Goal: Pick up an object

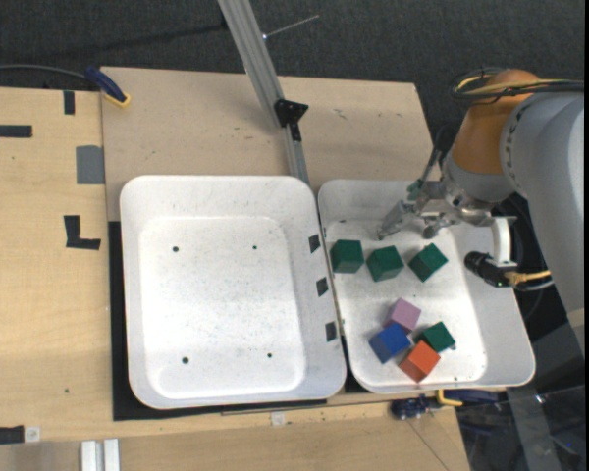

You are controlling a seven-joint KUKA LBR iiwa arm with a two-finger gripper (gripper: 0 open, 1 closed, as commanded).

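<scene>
My gripper hangs over the far part of the right bin, with its fingers spread open and nothing between them. Just in front of it stand three green cubes in a row: one at the left, one in the middle and one at the right. Nearer the front of the same bin a pink cube, a blue cube, a small green cube and a red cube lie bunched together.
The left bin lies beside the right one, their rims touching. A slanted metal pole crosses the bench behind the bins. The grey arm with its orange band comes in from the right.
</scene>
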